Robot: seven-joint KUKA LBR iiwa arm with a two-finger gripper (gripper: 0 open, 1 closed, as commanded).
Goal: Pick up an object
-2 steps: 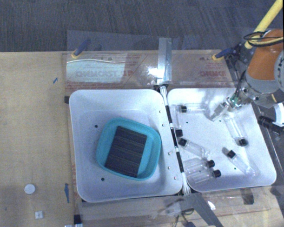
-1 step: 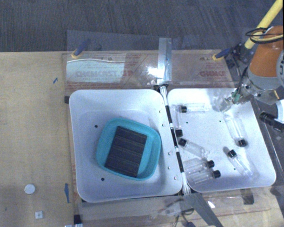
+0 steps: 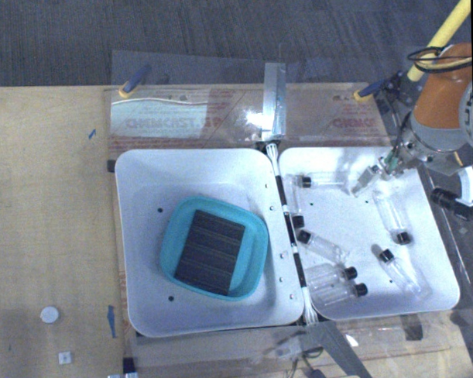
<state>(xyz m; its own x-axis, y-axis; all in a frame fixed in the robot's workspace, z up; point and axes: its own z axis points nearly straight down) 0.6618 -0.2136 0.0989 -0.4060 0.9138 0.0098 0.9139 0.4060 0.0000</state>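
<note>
Clear vials, faint, gripper blurred

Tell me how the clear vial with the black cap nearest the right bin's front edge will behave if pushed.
The vial lies on its side, so it will probably roll. Its clear body looks smooth, likely slippery and light. Another vial lies right beside it, so a push may move both.
</note>
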